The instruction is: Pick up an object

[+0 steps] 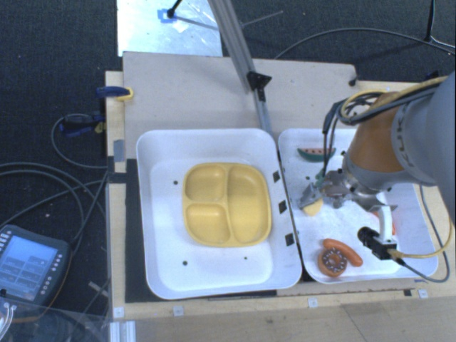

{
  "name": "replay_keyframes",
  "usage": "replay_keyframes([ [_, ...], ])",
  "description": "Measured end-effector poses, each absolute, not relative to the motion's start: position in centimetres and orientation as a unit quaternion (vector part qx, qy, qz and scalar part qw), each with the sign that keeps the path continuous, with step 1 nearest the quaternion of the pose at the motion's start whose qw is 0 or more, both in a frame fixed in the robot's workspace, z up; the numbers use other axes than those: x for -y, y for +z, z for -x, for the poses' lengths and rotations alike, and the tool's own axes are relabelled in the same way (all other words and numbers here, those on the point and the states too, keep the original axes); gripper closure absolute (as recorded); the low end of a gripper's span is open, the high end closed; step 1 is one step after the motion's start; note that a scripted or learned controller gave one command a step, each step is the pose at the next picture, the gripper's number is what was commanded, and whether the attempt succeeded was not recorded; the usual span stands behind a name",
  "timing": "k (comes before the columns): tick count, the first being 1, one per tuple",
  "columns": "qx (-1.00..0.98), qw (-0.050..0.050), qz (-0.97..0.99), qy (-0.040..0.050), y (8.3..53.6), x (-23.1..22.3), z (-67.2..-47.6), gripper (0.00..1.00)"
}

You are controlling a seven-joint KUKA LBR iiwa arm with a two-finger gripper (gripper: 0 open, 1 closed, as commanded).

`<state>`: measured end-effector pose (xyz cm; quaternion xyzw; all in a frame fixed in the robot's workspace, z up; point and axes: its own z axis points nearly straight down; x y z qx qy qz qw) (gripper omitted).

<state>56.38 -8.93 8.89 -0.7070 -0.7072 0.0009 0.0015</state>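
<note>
- No brand, label or legible writing is visible on the bins, the toys or the arm; the screen of the handheld pendant (25,262) at lower left is too small to read.
- The pincer (315,191) sits low in the right bin (420,244), close to that bin's left wall. Whether it is apart or together cannot be told.
- A small yellow piece (311,207) lies just below the pincer tip; contact cannot be confirmed.
- A watermelon slice (315,152) lies near the right bin's upper left corner.
- A sausage (342,251) and a chocolate doughnut (333,263) lie together at the bin's lower edge, apart from the pincer.
- The left bin (160,262) holds a yellow divided plate (226,204), centred, with bare floor around it.
- The bins sit side by side on the tabletop (185,91).
</note>
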Motion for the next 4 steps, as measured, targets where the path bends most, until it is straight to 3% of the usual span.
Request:
replay_keyframes([
  [1, 0.707, -0.001, 0.707, -0.0011, 10.1, 8.9, -56.5, 1.00],
  [4, 0.709, -0.002, 0.705, -0.0017, 23.7, 10.3, -57.7, 1.00],
])
